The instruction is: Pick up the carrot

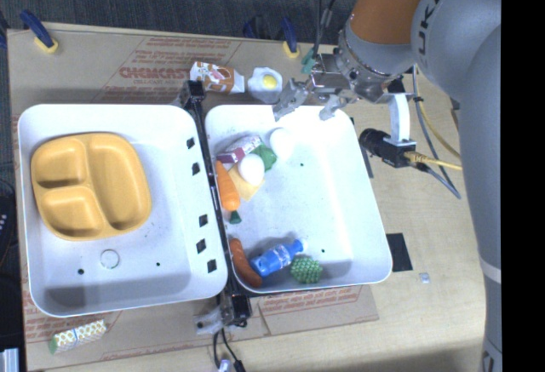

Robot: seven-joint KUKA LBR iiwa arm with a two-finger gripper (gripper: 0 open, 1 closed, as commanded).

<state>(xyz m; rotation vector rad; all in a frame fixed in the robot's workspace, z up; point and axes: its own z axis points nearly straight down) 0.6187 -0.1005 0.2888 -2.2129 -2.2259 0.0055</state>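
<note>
The arm hangs over the far edge of the right bin (362,191), its claw (308,105) poised above the rim with the two fingers spread apart and nothing between them. The carrot (228,188) lies well away from it, down along the left wall of that same bin, a slim orange piece running lengthwise beside the divider, with its green tip toward the near end. It sits tight against a little heap: a white egg (251,168), something yellow under it, a green bit and a small wrapped packet (241,148) at the far end. Further toward the near wall rest a sausage (242,263), a blue bottle (278,259) and a knobbly green ball (306,269). The left bin holds a yellow divided tray (85,183). To my eye this is the approach stage, with no grasp begun. The next move calls for swinging leftward and nearer across the bin, turning the fingers to straddle the carrot's narrow width, and descending close to the wall without catching the egg
</note>
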